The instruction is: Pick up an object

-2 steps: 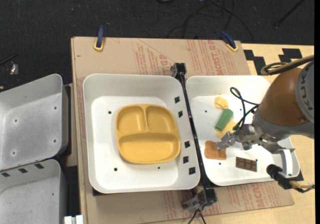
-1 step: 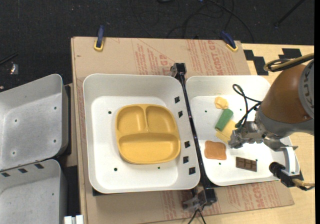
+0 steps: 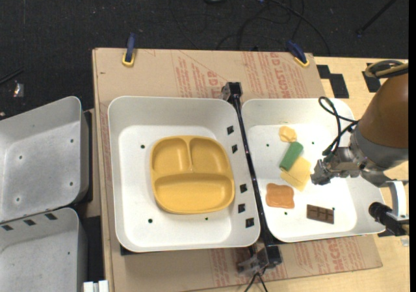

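Observation:
The right bin (image 3: 338, 222) holds several small objects: a small yellow piece (image 3: 288, 134) near the back, a green block (image 3: 291, 155), a pale yellow wedge (image 3: 299, 172) beside it, an orange toast-like piece (image 3: 280, 196) and a brown chocolate bar (image 3: 320, 214) near the front. My gripper (image 3: 323, 172) hangs low over the right bin, just right of the yellow wedge and green block. Nothing shows between it and the objects.
The left bin (image 3: 130, 128) bears a yellow divided plate (image 3: 192, 175). A black divider runs between the two bins (image 3: 246, 160). The grey and orange arm (image 3: 383, 128) covers the right bin's right side. Cardboard lies under both bins.

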### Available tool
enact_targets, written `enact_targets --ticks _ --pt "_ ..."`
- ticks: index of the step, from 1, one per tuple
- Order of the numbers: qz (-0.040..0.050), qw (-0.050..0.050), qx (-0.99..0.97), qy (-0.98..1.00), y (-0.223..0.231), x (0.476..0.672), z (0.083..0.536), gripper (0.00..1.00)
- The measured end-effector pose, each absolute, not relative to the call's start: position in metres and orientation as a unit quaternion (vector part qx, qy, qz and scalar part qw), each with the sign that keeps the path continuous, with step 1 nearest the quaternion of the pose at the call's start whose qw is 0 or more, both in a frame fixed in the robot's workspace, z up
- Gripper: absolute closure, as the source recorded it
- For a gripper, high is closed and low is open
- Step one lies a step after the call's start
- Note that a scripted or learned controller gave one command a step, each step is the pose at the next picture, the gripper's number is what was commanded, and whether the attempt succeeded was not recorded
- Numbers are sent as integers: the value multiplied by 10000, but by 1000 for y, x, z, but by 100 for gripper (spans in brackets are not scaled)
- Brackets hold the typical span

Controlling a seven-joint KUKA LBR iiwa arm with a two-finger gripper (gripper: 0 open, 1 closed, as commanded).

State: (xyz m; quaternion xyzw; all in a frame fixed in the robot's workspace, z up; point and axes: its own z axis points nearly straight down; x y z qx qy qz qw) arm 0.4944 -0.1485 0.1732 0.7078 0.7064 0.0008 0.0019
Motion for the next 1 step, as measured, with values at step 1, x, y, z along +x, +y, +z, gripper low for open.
enact_targets --ticks 1 --pt "11 26 7067 7076 -156 495 219 100"
